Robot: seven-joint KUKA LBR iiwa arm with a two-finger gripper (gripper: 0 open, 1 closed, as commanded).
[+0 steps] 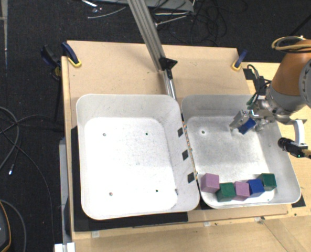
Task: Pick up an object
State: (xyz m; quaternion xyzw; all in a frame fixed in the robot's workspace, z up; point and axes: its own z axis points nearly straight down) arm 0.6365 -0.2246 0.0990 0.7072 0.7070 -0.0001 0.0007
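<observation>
A: The right-hand bin is noted; the tool is raised above its upper part with a blue block seemingly clamped between closed fingers.

B: Slip is judged the risk: the hold looks off-centre. Five blocks rest along the near wall, untouched.

Both bins, the left bin and the right bin, are showing white with fine dark speckling. Along the right bin's near edge are sitting a purple cube, a dark green cube, a pink-purple cube, a blue cube and a green cube. The desk is showing pale tan wood. A blue block is showing at the gripper, below the arm's orange band.
</observation>
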